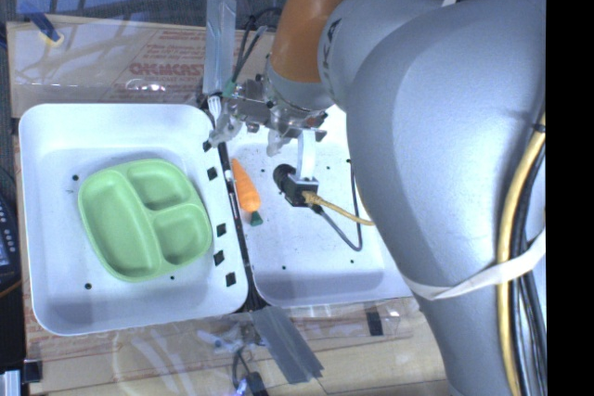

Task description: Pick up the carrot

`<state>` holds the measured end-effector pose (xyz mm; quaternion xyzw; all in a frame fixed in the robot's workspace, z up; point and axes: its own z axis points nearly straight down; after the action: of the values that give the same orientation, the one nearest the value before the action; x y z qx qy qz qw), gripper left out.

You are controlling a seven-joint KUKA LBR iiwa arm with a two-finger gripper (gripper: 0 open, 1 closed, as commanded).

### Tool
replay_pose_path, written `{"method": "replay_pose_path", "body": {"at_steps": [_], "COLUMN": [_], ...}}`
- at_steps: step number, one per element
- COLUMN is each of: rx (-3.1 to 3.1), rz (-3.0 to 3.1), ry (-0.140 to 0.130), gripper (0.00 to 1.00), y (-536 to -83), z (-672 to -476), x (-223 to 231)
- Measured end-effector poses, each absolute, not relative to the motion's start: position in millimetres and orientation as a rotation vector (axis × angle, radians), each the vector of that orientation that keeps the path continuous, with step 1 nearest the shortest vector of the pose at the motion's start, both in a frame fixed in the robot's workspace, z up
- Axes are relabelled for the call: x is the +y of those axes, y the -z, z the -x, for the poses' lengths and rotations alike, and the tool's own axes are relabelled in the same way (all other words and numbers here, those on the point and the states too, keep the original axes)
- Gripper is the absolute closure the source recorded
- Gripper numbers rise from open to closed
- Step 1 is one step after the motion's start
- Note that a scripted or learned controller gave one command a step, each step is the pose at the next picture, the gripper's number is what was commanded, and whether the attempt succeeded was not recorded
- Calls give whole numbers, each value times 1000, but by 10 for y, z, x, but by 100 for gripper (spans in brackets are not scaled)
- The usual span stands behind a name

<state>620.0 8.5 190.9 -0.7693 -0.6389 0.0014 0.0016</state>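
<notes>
gripper open above the carrot, carrot lying in the right bin

the carrot [245, 185] lies flat on the floor of the right bin [316, 278], hard up by that bin's left wall, next to the seam where the two bins meet. its orange body runs roughly along the wall, with the narrow tip toward the far side of the bin and the small green stub toward the near side. from this slanted view it is hard to say whether the carrot touches the wall or lies just beside it.

the gripper [249, 136] hangs over the far left corner of the right bin, just beyond the carrot's narrow tip. its jaws stand apart with nothing between them, so the carrot is not held. one finger sits over the seam between the bins and the other over the right bin's floor.

the grey arm [436, 107] comes in from the right and covers much of the right bin's far and right sides; its orange band [302, 23] shows just above the wrist.

the left bin [46, 292] holds a pale green divided plate [139, 218] with three compartments, lying flat near the middle of the bin, well apart from the carrot. both bins rest side by side on the tabletop [111, 352].
</notes>
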Motion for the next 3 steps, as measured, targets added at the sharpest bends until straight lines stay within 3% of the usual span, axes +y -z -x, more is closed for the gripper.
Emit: {"method": "replay_pose_path", "body": {"at_steps": [1,2,3], "rx": [-1842,-1831,-1343], "rz": [2539,2548,2839], "ry": [-8,-8,1], "gripper": [0,0,0], "y": [-1906,-2112,-4426], "z": [-5315,-4751,-5152], "x": [275,1009,445]}}
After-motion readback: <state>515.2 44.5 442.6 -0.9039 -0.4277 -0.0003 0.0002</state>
